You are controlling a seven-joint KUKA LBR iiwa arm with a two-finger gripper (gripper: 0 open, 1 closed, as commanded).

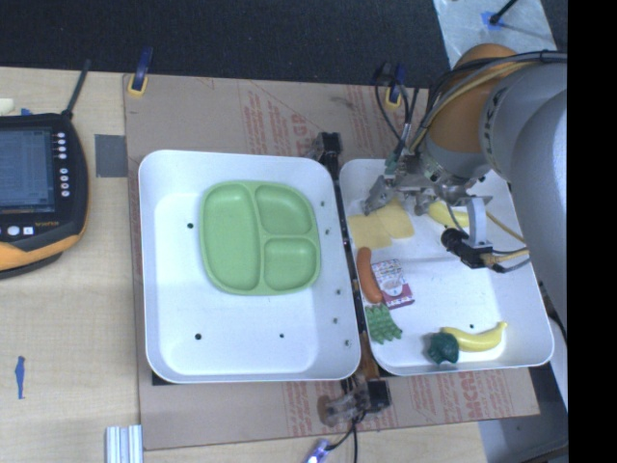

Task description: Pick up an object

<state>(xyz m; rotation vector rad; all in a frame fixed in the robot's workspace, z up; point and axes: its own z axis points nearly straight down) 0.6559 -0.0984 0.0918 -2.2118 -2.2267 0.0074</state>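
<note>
Gripper low over the back of the right bin, above the yellow food pieces.

The gripper (pixel 403 193) hangs at the far end of the right bin (pixel 521 302), beside a flat yellow slice (pixel 384 226); whether it is wide or narrow cannot be told. A sausage (pixel 365 273) lies along the bin's left wall, long axis running front to back. A banana (pixel 475 337) lies crosswise near the front, touching a dark green piece (pixel 443 349). The left bin (pixel 169 258) holds a green divided plate (pixel 259 236).
</note>
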